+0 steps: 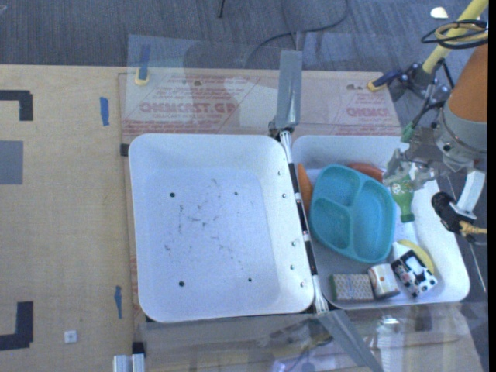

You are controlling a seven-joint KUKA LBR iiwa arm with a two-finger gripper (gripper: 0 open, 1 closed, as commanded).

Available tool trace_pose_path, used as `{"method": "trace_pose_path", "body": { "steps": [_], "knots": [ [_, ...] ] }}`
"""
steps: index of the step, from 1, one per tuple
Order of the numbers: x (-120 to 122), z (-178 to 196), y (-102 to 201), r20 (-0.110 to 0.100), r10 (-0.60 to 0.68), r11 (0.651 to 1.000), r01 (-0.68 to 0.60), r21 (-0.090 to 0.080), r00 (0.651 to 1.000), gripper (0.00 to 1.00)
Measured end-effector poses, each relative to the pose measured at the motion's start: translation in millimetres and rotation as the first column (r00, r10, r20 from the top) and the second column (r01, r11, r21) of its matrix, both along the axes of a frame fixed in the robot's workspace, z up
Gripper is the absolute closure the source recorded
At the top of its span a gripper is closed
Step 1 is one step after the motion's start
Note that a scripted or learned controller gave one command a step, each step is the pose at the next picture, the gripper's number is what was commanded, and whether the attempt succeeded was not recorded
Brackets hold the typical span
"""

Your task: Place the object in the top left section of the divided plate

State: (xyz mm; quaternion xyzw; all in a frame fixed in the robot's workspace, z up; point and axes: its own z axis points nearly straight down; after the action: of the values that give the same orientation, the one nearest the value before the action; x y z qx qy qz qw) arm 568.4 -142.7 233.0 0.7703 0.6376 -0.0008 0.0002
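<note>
A teal divided plate lies tilted in the right bin, with nothing in its sections. My gripper hangs just past the plate's upper right rim, over the bin's back right part. Directly below it is a small green object, touching the plate's right edge. Whether the gripper holds that object is unclear from this angle.
An orange item lies along the plate's left side and another behind it. A banana, a black-and-white box, a tan block and a grey pad sit at the bin's front. The left bin adjoins.
</note>
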Motion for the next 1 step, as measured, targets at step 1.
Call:
{"method": "trace_pose_path", "body": {
  "steps": [1],
  "knots": [
    [-2.1,202.4,91.3,0.002,0.224,0.975,-0.224,0.000,0.975,1.00]
  ]
}}
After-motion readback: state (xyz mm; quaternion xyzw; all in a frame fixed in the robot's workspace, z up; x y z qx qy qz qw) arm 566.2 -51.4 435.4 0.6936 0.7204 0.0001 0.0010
